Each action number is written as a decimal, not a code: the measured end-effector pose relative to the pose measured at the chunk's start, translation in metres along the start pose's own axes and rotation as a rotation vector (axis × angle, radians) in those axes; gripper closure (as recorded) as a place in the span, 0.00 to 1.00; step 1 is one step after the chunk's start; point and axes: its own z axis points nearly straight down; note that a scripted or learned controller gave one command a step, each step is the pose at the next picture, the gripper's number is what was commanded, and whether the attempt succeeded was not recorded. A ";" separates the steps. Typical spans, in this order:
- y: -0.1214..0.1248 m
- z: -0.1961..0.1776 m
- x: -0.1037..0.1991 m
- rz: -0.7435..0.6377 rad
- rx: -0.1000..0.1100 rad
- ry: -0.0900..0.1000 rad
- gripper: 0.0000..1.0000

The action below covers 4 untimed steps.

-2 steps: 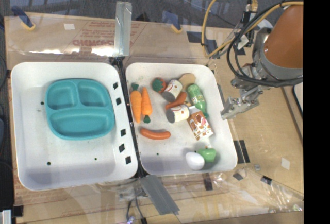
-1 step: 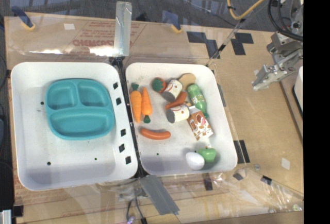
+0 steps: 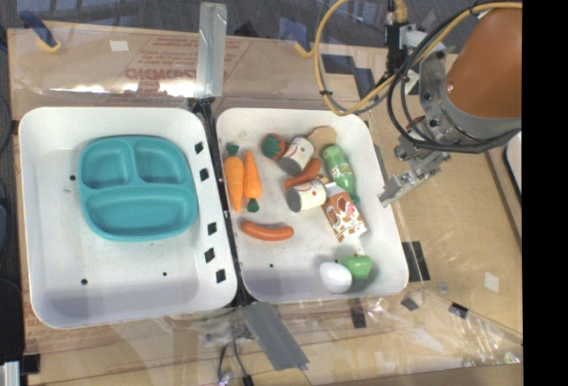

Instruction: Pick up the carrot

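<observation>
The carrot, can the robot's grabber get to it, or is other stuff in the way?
Seen from above, the carrot lies uncovered at the right bin's left side, beside a second carrot. The gripper hangs beyond the bin's right rim. The green bottle and the small cans lie in between, so it would probably pass over them.

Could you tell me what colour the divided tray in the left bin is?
Teal, seen clearly in the camera view: the divided tray.

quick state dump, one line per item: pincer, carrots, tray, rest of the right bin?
pincer: outside the right bin, beyond its right rim, holding nothing.
carrots: two, lying side by side at the right bin's left wall, ungrasped.
teal tray: lying flat in the left bin, compartments bare.
sausage: lying flat, below the carrots.
green bottle: lying on its side.
</observation>
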 end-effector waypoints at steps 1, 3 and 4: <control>-0.061 -0.152 -0.009 -0.099 0.012 0.012 1.00; 0.003 -0.146 -0.006 -0.318 0.011 0.016 1.00; 0.050 -0.093 -0.024 -0.637 0.006 0.007 1.00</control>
